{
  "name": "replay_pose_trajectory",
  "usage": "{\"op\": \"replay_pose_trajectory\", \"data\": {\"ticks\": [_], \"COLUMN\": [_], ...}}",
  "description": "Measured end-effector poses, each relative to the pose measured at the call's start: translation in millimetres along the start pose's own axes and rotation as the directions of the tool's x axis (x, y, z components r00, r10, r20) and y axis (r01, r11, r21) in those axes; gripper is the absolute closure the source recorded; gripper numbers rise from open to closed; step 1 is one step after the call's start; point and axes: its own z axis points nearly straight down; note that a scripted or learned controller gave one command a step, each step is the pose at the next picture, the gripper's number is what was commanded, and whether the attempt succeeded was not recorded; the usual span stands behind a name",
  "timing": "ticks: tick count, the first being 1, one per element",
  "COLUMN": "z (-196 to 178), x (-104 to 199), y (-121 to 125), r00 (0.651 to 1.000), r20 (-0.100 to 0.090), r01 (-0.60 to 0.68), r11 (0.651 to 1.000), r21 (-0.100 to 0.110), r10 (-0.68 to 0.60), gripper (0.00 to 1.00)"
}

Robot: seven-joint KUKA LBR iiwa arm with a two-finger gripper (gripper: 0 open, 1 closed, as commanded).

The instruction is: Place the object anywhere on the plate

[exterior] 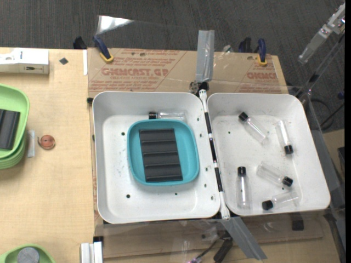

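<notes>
Frankly, I cannot tell whether the claw is apart, together or clamped on anything, so nothing can be counted as held. The arm comes in from the right, which makes the right bin its nearer ground.

Five clear vials with black caps lie loose there, all flat on the floor. One vial sits near the back, angled with its cap toward the far left. A second lies near the right wall, cap toward the front. A third lies close to the divider, running front to back. Two more lie slantwise near the front right. A sixth vial, I think, lies crosswise in the left bin, just beside the plate's far edge and not on it.

The plate lies in the middle of the left bin, carrying a dark ribbed block that covers most of it. From any right-bin vial the plate lies leftward, across the divider. By my reckoning the third vial is nearest it, and a grasp should close across its width.
</notes>
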Motion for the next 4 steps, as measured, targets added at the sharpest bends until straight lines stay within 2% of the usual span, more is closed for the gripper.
{"op": "replay_pose_trajectory", "data": {"ticks": [1, 2, 4], "z": [0.0, 0.5, 0.5], "x": [0.0, -43.7, -43.5], "y": [0.0, -51.7, -51.2], "r00": [1.000, 0.995, 0.995], "r20": [0.000, 0.000, 0.000], "r01": [0.000, 0.101, 0.102], "r11": [1.000, 0.995, 0.995], "r21": [0.000, 0.000, 0.000], "r10": [0.000, -0.101, -0.102], "gripper": [0.00, 0.00, 0.00]}}
